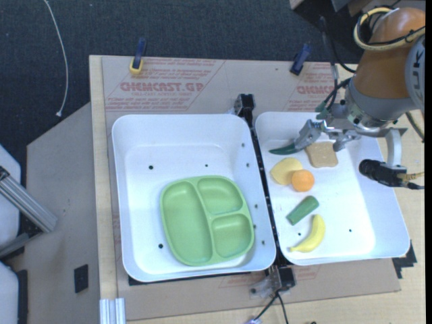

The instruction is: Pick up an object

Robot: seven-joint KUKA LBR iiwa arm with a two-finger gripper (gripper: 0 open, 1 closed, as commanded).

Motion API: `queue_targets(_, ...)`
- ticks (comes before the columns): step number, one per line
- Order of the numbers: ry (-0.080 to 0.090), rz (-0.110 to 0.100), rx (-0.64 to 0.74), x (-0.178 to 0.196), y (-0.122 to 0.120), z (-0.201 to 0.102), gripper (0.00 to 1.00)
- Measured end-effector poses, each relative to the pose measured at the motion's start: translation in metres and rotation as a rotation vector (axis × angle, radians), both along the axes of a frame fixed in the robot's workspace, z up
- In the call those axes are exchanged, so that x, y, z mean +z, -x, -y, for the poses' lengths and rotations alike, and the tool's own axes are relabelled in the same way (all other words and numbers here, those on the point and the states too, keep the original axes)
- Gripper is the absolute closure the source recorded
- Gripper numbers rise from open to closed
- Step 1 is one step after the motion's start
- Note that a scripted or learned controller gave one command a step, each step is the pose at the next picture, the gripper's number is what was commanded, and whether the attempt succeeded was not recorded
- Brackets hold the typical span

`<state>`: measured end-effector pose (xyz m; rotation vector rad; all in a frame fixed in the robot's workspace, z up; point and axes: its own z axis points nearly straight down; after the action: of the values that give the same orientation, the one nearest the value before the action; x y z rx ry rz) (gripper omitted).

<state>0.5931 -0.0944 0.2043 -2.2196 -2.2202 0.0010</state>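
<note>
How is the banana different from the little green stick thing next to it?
The banana is yellow and curved; the green stick is green and straight. The banana tapers to pointed ends, while the stick has blunt, squared ends. The banana lies nearer the bin's front edge, the stick just behind it. Both lie flat in the right bin, with nothing holding them.

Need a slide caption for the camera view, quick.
Gripper over right bin near toast; green tray in left bin.

The brown cardboard sheet (pixel 175 86) covering the counter carries red print reading "CHEMCAST GP" behind the left bin; the smaller lines beneath it are illegible.
</note>
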Motion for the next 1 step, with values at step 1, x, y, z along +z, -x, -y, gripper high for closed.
queue_targets(1, 0.000, -0.002, -0.001, -0.0436, -0.0066, 0.0002, 0.00)
